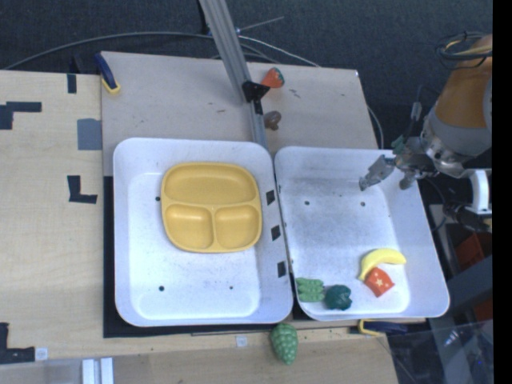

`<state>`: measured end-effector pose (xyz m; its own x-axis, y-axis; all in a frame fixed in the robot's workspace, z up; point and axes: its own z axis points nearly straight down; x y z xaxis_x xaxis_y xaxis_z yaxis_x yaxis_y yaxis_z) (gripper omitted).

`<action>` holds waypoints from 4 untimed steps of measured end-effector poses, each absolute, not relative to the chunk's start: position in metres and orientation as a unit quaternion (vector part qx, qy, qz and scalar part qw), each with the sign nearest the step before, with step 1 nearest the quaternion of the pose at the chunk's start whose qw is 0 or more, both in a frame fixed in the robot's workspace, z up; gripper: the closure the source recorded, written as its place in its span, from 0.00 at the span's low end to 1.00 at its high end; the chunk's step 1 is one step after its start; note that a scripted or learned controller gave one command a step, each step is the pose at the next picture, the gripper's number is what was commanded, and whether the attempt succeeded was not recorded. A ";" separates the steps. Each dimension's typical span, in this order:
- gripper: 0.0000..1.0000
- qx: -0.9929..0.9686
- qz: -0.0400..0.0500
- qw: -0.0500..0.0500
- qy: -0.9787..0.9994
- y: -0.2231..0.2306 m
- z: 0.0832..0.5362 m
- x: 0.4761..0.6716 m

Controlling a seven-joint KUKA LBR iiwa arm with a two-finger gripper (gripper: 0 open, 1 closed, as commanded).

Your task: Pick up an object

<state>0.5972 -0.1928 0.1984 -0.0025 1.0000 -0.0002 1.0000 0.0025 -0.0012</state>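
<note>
In the right bin, near its front right corner, lie a yellow banana and a small red block touching it. Two green pieces, a light green one and a darker broccoli-like one, rest at the bin's front edge. My gripper hangs over the bin's back right rim, well behind the banana. Its fingers stand apart with nothing between them.
A yellow divided plate sits in the left bin. A green bunch of grapes lies on the bench in front of the bins. A slanted metal pole rises behind them, with a red-orange toy beside it.
</note>
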 end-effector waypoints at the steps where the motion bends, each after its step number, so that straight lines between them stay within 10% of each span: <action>1: 0.00 -0.706 0.001 0.000 -0.708 -0.193 0.198 0.597; 3: 0.00 -0.706 0.001 -0.001 -0.708 -0.191 0.088 0.589; 4: 1.00 -0.706 0.001 0.000 -0.708 -0.190 0.099 0.589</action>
